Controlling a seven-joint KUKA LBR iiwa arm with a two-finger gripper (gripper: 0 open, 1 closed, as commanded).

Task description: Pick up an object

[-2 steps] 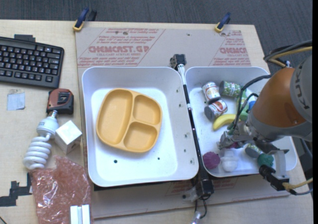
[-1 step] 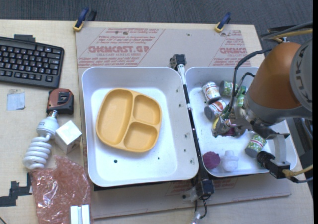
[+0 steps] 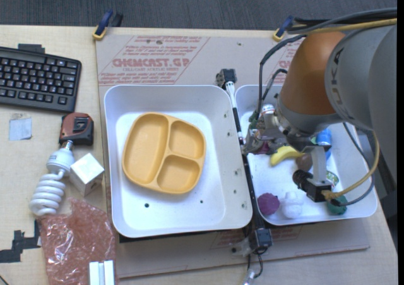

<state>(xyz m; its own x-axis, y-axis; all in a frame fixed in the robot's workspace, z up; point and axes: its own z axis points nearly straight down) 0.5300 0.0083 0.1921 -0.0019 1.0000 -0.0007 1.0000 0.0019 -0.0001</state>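
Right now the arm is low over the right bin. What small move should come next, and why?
I'd lift the arm a little and re-aim. Its wrist covers most of the right bin, and I see nothing held. The banana lies just beside the wrist, the purple object and the white object near the front wall. The banana looks nearest.

Right bin [image 3: 353,214] – yellow banana [image 3: 285,155] mid; purple ball [image 3: 269,203], white lump [image 3: 292,205] at near edge.

Single fixed camera above bench [image 3: 57,145], looking down aslant, seemingly fairly near.
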